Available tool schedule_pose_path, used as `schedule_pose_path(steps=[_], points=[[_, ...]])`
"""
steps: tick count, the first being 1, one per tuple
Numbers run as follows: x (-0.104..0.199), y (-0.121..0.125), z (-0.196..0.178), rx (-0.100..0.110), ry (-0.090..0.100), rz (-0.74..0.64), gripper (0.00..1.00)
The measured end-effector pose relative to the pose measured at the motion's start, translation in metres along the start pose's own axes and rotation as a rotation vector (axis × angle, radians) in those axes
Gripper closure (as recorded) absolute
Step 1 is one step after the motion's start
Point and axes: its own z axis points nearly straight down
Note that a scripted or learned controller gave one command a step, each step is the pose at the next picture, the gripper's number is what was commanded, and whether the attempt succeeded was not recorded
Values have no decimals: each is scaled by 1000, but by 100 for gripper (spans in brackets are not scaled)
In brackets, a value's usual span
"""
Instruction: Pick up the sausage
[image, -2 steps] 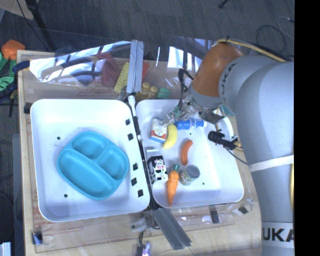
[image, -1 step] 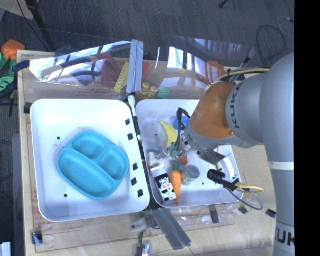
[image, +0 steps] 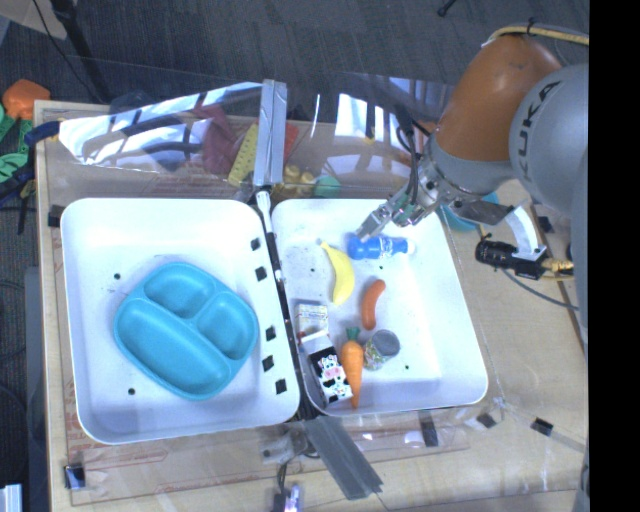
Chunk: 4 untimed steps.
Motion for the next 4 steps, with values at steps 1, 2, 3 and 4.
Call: schedule_pose_path(steps=[1,2,3,4], points=[[30,4,64,1,4,-436,100],[-53,-9,112,1,3,-350,100],[45,20,155,4,4,92,100],[6,16,154,2,2,283,100]])
